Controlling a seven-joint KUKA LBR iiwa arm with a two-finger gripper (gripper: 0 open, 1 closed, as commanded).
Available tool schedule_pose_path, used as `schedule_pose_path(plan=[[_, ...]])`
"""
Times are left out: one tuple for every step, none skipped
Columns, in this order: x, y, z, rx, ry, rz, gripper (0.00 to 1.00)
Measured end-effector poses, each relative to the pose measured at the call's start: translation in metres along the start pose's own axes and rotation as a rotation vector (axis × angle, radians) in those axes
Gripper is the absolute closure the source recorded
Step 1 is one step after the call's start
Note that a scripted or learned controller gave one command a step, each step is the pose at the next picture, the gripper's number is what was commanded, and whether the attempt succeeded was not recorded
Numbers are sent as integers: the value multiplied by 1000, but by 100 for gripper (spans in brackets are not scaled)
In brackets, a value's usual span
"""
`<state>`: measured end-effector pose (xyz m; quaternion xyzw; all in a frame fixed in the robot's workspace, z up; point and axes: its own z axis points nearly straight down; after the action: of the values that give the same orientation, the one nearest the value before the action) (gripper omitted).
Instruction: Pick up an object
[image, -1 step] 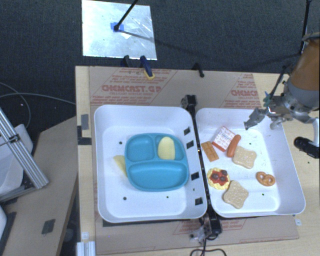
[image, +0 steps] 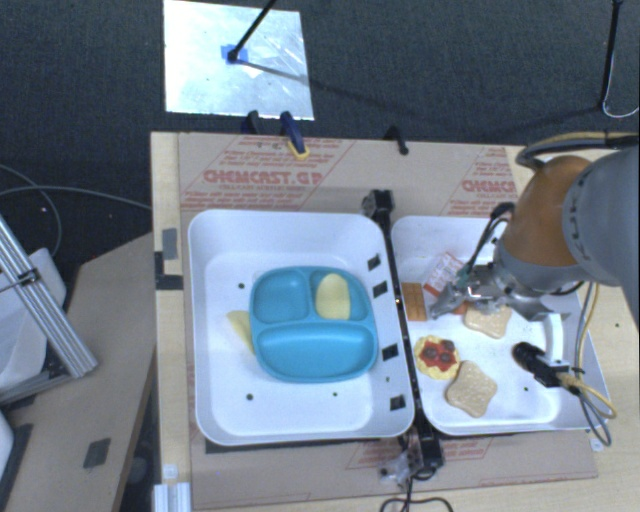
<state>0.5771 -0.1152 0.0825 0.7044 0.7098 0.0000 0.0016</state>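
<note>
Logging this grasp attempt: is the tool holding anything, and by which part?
It cannot be told. The tool sits low in the right white bin, beside a tan toast-shaped piece, but no object shows gripped in it.

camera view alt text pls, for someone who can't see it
A grey robot arm's gripper hovers low in the right bin among toast-like pieces and a small pizza. The left bin holds a blue divided tray with a yellow item.
</note>
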Motion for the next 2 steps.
schedule_pose_path(plan=[[31, -46, -7, -15, -4, 7, 0], [27, -71, -7, -19, -3, 6, 0]])
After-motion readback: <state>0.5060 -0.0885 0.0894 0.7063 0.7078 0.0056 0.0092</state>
